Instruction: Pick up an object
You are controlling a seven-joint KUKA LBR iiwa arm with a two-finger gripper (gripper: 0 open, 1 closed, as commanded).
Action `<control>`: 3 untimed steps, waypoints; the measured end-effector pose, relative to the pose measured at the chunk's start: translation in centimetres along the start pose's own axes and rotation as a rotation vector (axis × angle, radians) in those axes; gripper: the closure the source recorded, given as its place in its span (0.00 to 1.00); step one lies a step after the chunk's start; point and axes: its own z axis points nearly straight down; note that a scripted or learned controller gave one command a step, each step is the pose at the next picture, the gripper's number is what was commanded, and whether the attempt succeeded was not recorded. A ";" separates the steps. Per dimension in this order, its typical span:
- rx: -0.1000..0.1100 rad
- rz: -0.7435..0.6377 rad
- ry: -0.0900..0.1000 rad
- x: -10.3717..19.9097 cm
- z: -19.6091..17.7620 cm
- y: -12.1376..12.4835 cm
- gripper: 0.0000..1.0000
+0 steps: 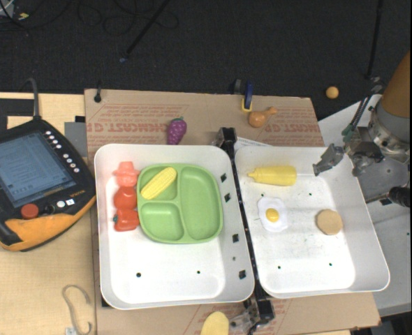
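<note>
At the far left we see a teach pendant lying on the desk. Next comes the left bin, where an orange toy figure lies just beside a green divided plate with a corn cob in its upper-left compartment. A purple grape cluster sits on the cardboard behind. In the right bin we find a yellow bottle, a fried egg and a round tan biscuit (all lying apart). The gripper hangs over that bin's upper right corner, holding nothing; it is dark and small here, so we cannot tell how it is set.
</note>
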 end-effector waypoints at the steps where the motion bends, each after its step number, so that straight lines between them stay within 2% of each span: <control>1: 0.001 -0.002 0.000 -0.6 5.6 -0.7 0.00; 3: -0.001 -0.004 0.000 -0.7 14.9 -0.6 0.00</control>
